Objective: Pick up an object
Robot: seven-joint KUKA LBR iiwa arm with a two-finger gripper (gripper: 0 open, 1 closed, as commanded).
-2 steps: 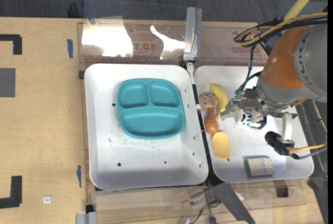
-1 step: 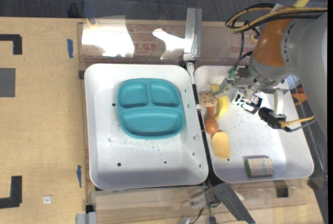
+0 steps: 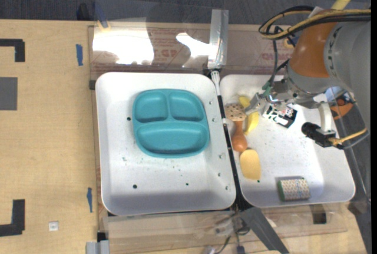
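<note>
The left bin point(image 3: 118, 182) holds only a teal divided plate point(image 3: 171, 122); my targets crowd the left edge of the right bin point(image 3: 336, 182), centre-right of the frame. My gripper point(image 3: 257, 103) hangs among them beside a yellow piece point(image 3: 252, 122); how far it is open I cannot tell. I should settle on one item, perhaps the yellow lemon point(image 3: 250, 164) lying clear, and come down square so neighbours aren't nudged.

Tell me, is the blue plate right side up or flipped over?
Right side up. The blue plate lies flat in the left bin, and its three hollow sections face upward with nothing in them.
</note>
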